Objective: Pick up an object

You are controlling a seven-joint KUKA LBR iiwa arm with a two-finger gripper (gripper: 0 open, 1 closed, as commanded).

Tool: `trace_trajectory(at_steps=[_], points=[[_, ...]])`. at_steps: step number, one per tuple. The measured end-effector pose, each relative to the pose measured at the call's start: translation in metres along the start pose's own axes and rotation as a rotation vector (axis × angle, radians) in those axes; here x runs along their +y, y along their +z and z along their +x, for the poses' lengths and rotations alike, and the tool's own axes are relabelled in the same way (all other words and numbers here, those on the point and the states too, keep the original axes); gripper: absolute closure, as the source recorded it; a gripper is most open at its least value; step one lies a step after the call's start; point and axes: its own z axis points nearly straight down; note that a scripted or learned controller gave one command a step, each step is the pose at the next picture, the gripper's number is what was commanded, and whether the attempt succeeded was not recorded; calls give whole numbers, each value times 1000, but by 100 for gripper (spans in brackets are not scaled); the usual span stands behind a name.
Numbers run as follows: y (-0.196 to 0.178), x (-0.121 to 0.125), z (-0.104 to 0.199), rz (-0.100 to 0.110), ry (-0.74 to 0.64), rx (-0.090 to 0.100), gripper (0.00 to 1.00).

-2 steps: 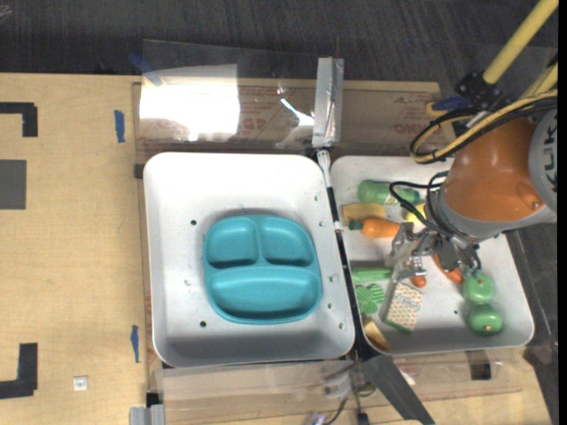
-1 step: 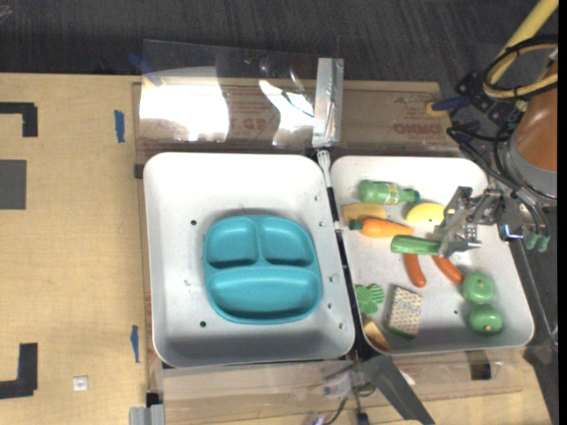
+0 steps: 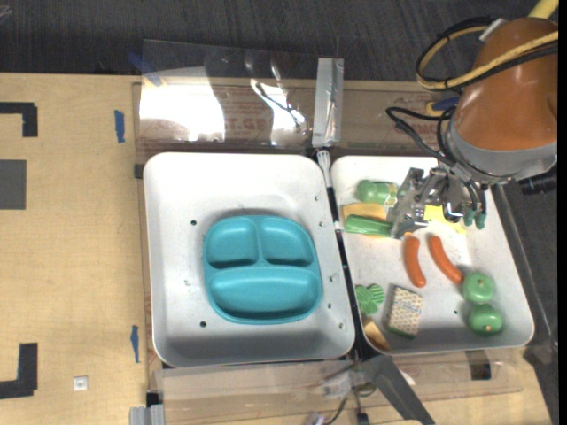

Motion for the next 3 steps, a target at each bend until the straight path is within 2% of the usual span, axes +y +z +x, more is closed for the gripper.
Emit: trace_trajectory(at_steps=[1,2,3], points=[[14,91,6,-1,-24,2,100],[81,51,-58,2,-201,0,100],[10,65,-92,0,-301,-9,100]])
